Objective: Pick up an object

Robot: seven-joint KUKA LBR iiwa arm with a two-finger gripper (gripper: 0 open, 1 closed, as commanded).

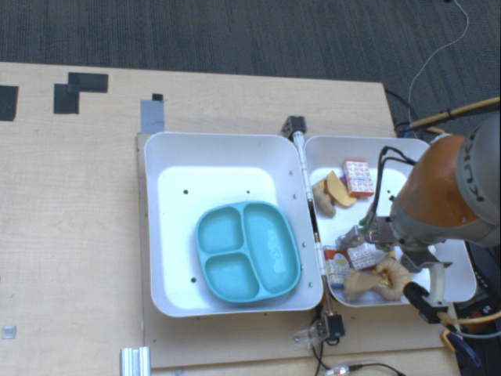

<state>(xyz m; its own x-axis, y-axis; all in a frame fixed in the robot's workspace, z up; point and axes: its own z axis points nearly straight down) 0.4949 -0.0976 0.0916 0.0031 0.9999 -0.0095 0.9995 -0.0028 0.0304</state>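
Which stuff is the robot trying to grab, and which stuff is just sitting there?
For the job:
gripper
small red-and-white packet
tan plush toy
yellow banana-shaped piece
pink patterned box

Just sitting there:
blue three-compartment plastic plate
left white bin

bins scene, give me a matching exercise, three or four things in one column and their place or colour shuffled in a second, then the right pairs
Things:
1. divided plate
2. red and white packet
3. tan plush toy
4. yellow wedge

Places or colours:
A. near end of the right bin, beside the arm
B. light blue, in the left bin
C. far end of the right bin, just right of the yellow piece
D. far part of the right bin, close to the wall between the bins

Pairs: 1-B, 2-C, 3-A, 4-D
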